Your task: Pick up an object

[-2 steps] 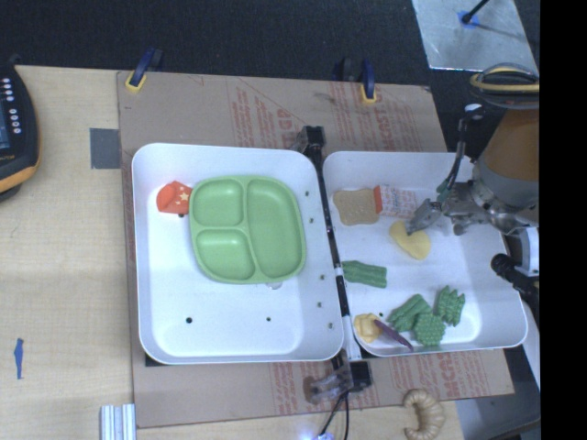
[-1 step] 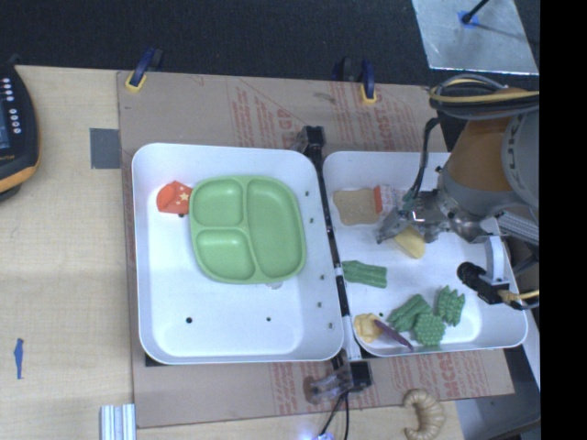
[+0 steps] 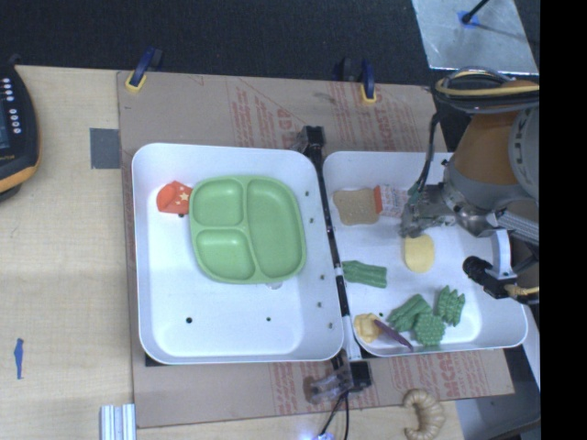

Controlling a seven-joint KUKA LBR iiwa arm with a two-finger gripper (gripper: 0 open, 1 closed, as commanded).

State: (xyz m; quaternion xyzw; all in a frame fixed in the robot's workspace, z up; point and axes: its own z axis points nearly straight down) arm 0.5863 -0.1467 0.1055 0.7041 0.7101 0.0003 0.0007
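My gripper [image 3: 417,225] hangs low over the right bin [image 3: 385,168], its dark fingers pointing down just above a pale yellow object [image 3: 420,254]. The arm's grey body and orange band come in from the right. A tan bread-like piece [image 3: 357,206] lies left of the gripper, with a small wrapped packet [image 3: 390,197] beside it. A green pod [image 3: 364,273] lies near the bin's left wall. Several green toy vegetables [image 3: 426,316] and a yellow piece with a purple strip [image 3: 375,328] crowd the front of the bin.
The left bin [image 3: 160,310] holds a green divided plate [image 3: 248,227] and a red object [image 3: 173,197] at its upper left. A black divider post [image 3: 314,138] stands between the bins. A tan curled item [image 3: 425,412] lies on the bench below the right bin.
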